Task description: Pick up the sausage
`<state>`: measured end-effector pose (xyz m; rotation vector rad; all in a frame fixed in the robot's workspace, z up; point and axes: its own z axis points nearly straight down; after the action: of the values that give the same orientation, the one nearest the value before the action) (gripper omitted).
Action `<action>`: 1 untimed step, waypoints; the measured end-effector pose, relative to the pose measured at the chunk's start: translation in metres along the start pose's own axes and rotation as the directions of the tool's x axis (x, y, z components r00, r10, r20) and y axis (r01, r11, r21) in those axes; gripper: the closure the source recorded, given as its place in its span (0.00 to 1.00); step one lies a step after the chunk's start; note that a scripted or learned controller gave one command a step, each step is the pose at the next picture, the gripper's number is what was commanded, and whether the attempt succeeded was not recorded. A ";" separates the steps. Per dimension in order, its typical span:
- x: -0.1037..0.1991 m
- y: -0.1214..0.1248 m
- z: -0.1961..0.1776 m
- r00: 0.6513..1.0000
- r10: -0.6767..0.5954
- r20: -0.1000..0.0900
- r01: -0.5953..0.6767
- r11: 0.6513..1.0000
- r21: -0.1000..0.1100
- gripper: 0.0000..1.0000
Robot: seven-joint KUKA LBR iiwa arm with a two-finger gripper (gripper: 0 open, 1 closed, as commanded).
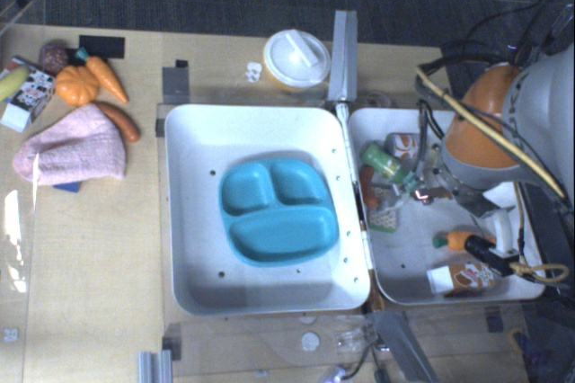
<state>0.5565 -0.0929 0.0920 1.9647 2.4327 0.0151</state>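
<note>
Brown and glossy, the sausage (121, 121) lies on the worktop (90, 282) at the upper left of the frame, outside both bins, just beside the pink cloth (72, 149) and below the carrot (108, 77) and small pumpkin (75, 85). The gripper (422, 183) sits over the right bin (413, 278), well apart from the sausage, in the right half of the frame. Whether the jaws are apart or together cannot be told (clutter and cables mask them). Judged from this layout, the task is at its start: no grasp is made, and the approach, the grasp and the lift all remain.

Container contents:
- Left bin (193, 192): one blue divided tray (278, 210), centred.
- Right bin: a green bottle (381, 160) near the upper left corner, a can (401, 144) beside it, an orange-capped item (458, 239) and a brown sauce bottle (463, 278) toward the lower edge.

A white lidded tub (297, 57) stands on the worktop above the bins.
</note>
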 end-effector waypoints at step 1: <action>0.001 0.005 -0.012 1.000 -0.005 -0.003 0.005 1.000 -0.010 1.00</action>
<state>0.5613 -0.0904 0.1040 1.9560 2.4346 0.0293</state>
